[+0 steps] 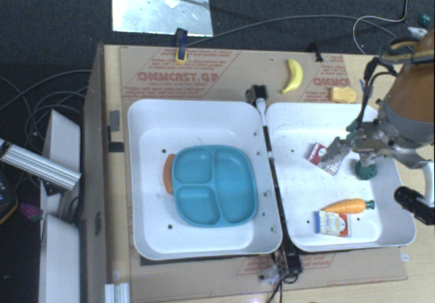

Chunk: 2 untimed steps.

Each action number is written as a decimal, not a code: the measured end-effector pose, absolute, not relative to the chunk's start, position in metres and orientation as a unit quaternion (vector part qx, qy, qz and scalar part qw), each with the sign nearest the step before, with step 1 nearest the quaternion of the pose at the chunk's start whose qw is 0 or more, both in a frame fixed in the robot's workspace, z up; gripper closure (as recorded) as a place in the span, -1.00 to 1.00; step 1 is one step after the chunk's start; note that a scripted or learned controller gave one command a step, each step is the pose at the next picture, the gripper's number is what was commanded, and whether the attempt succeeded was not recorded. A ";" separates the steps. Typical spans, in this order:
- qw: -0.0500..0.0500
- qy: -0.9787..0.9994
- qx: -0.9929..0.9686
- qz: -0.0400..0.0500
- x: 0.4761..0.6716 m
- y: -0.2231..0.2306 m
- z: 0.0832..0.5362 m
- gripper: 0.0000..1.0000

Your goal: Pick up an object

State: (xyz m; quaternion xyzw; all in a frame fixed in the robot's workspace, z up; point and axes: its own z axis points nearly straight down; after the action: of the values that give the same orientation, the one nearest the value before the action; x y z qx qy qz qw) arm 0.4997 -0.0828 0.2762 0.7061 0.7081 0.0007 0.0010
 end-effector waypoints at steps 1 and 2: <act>0.000 0.707 0.707 -0.001 0.486 -0.150 0.215 -1.00; 0.000 0.708 0.706 0.000 0.578 -0.146 0.143 -1.00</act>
State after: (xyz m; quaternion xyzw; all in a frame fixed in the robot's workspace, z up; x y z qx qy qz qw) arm 0.5784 -0.1459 0.1432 0.7059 0.7083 0.0001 0.0000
